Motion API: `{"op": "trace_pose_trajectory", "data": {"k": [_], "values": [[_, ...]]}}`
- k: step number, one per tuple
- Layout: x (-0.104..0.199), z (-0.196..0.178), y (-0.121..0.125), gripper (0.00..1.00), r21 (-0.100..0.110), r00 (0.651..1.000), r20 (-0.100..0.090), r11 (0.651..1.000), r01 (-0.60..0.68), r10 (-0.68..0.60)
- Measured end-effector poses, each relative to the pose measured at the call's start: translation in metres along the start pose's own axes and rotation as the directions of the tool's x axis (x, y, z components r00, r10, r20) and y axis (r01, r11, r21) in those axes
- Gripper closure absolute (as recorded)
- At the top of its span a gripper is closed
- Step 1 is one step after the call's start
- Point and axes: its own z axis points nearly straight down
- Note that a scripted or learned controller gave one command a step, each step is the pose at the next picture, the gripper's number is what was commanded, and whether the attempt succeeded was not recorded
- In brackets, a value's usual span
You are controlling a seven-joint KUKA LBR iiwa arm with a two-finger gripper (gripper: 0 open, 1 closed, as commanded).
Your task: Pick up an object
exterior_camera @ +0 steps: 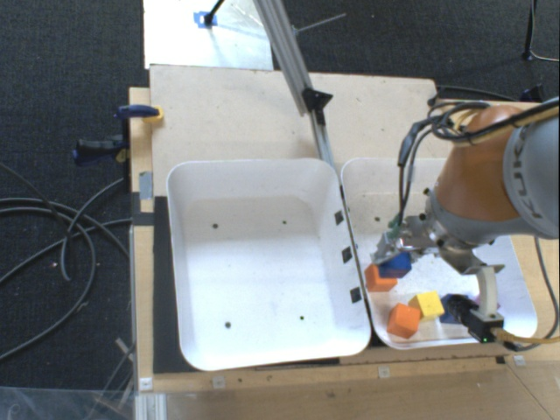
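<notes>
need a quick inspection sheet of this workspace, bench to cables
surface: pale bench board bearing two shallow white bins side by side, left bin and right bin
job's things: in the right bin, a blue block at the gripper, an orange block beside it, another orange block, a yellow block, a dark blue piece
clutter: blue and orange clamps on the bench's left edge
grippers: gripper low in the right bin at the blue block; grasp cannot be told
cables: black cables loose on the floor at left; cables along the arm
surroundings: dark carpet, slanted metal pole
</notes>
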Motion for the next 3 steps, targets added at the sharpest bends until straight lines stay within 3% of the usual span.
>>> {"op": "trace_pose_trajectory", "data": {"k": [1, 2, 3], "values": [[0.015, 0.004, -0.016, 1.00, 0.008, 1.000, 0.002, 1.000, -0.007, 0.007], [0.082, 0.004, -0.004, 1.00, 0.006, 1.000, 0.000, 1.000, -0.001, 0.001], [0.071, -0.024, -0.014, 1.00, 0.004, 1.000, 0.003, 1.000, -0.011, 0.011]]}}
